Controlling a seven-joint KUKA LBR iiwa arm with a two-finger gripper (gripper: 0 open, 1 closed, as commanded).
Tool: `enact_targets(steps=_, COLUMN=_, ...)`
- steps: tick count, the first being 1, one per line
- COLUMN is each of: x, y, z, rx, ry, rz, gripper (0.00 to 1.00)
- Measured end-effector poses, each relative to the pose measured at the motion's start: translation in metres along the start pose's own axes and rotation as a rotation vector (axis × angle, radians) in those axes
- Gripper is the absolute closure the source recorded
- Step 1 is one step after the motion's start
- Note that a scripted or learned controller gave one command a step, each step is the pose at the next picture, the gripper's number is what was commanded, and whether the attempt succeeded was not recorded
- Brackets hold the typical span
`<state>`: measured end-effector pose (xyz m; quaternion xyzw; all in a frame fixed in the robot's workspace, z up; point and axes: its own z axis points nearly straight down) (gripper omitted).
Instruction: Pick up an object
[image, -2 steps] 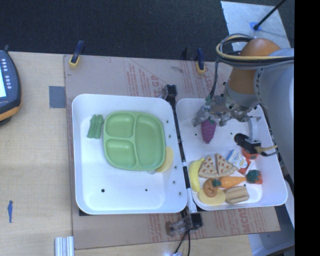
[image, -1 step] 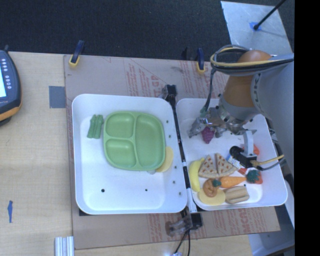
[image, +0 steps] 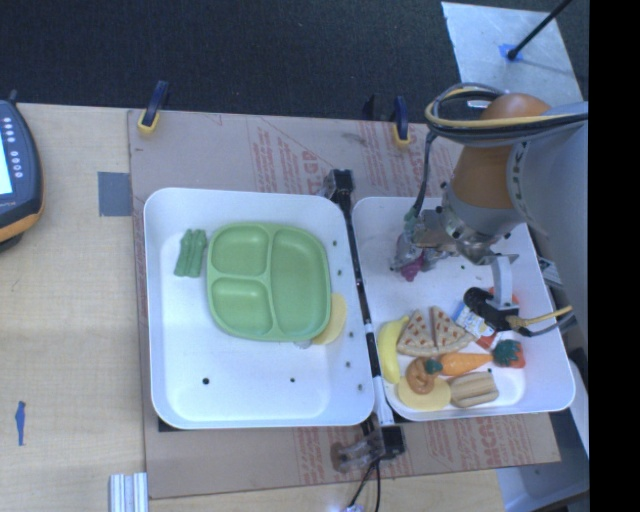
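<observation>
Camera view: gripper (image: 415, 252) low in right bin (image: 380, 225), wrist hiding its grip, state unclear.

red print on cardboard sheet (image: 250, 150), unreadable

Bins (image: 170, 300): smooth white plastic
Divided plate (image: 268, 282): matt green plastic
Bench (image: 70, 330): pale wood
Arm band (image: 487, 170): glossy orange

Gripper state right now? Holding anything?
Gripper: down in the right bin, over its far end; open or shut cannot be told, and no object is seen between its fingers.
</observation>
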<state>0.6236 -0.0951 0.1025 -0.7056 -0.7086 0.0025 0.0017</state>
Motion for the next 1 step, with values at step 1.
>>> enact_targets(steps=1, x=0.0537, y=-0.078, z=-0.0938, rx=-0.003, ry=0.004, rz=-0.004, gripper=1.0)
